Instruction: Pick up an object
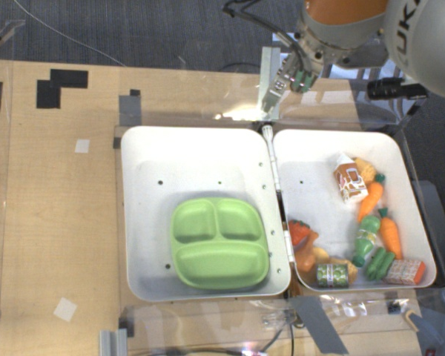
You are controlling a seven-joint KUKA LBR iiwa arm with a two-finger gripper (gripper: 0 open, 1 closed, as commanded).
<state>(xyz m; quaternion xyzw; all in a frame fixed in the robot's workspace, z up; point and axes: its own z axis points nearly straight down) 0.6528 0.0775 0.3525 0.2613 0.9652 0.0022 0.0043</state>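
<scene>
The grey arm with the orange band (pixel 348 2) enters from the upper right of the camera view, and its two-finger gripper (pixel 270 108) hangs above the bench just beyond the far edge of the bins, near the seam where the two meet. The fingers point down toward the wooden bench surface (pixel 59 221); whether they are apart or together cannot be determined, and no object is visible between them. The left shallow white bin (pixel 148 169) holds a light green plastic tray with three compartments (pixel 219 243), lying flat in the near right portion of that bin. The right shallow white bin (pixel 311 162) holds the candidate pick objects, grouped along its right and near sides: a small brown and white carton (pixel 350 182) near the far right, two orange toy carrots (pixel 371 199) (pixel 389 233) below it, a green bottle-shaped item (pixel 366 237), a dark green can lying on its side (pixel 331 274) at the near edge, a red and orange toy piece (pixel 301 236) against the left wall, and a small red box (pixel 405 271) in the near right corner. All of these objects rest in the bin, well apart from the gripper.
</scene>
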